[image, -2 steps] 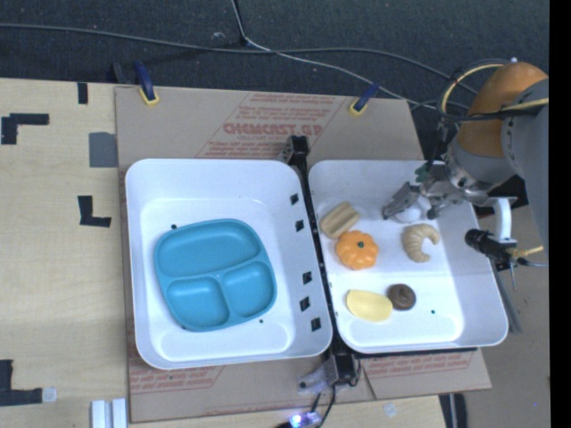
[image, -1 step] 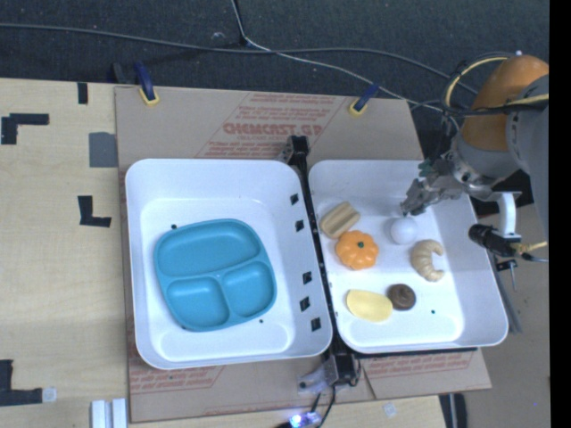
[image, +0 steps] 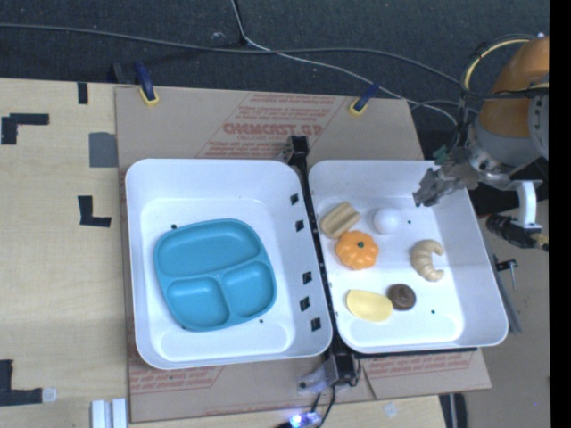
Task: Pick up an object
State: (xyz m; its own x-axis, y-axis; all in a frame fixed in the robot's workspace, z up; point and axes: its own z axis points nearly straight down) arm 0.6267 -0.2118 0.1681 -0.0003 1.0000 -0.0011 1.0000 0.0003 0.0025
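Hovering over right bin (image: 473,266) far edge: gripper (image: 430,189), grip state unclear. Croissant (image: 428,259) near right wall, long axis far-to-near.

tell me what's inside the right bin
The right bin holds a bread roll, white ball, orange pumpkin, croissant, yellow piece and brown donut. The claw covers part of the upper corner.

- Left bin (image: 143,185): blue divided plate (image: 215,271) fills the middle; bare strip along far edge.
- Right bin (image: 473,239): six small items clustered centrally; far-left corner and near-right corner open.
- Gripper (image: 431,188) over far-right edge.
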